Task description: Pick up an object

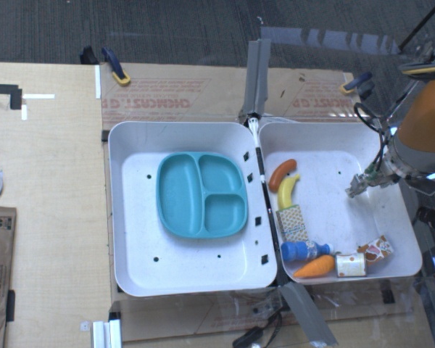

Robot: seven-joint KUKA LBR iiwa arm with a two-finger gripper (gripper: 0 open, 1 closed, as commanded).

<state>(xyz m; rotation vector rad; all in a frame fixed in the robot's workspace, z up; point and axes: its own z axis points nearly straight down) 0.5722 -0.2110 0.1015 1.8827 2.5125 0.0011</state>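
Gripper [359, 186]: we see it low at the right bin's [333, 138] three o'clock side; we cannot tell its state.
Objects: we find banana [287, 191], hot dog [281, 173], carrot [314, 267] and blue bottle [303, 251] toward nine and six o'clock.
Left bin [130, 267]: we see a teal divided plate [202, 194].

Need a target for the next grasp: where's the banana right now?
The banana lies in the right bin, near its left wall, just below the hot dog and above the patterned packet.

Grey arm [415, 154], orange band, black cables, small metallic gripper [358, 187]
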